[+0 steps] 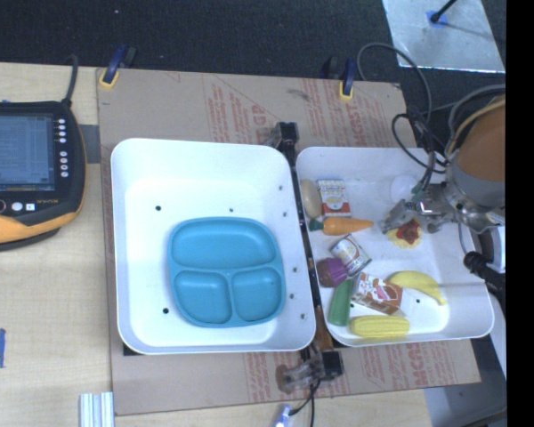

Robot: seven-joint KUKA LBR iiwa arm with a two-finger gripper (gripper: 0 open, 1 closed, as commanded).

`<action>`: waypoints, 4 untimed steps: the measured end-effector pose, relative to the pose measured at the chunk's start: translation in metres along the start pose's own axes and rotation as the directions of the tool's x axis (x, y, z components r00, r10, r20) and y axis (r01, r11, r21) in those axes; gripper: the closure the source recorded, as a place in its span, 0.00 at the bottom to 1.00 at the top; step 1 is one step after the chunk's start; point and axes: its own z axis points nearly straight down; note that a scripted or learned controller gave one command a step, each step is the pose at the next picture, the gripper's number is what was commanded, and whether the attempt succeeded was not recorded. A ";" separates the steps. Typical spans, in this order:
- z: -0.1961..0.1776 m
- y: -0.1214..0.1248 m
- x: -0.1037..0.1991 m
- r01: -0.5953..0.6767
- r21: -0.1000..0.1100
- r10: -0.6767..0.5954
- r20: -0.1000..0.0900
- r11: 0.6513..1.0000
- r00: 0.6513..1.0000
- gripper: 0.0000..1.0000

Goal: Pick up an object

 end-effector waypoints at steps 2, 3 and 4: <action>-0.014 0.002 -0.001 0.002 -0.005 -0.002 0.002 1.000 1.000 0.00; 0.000 0.022 0.000 -0.001 -0.003 0.001 -0.001 1.000 1.000 0.00; -0.001 0.059 0.011 -0.002 -0.003 0.002 -0.002 1.000 1.000 0.00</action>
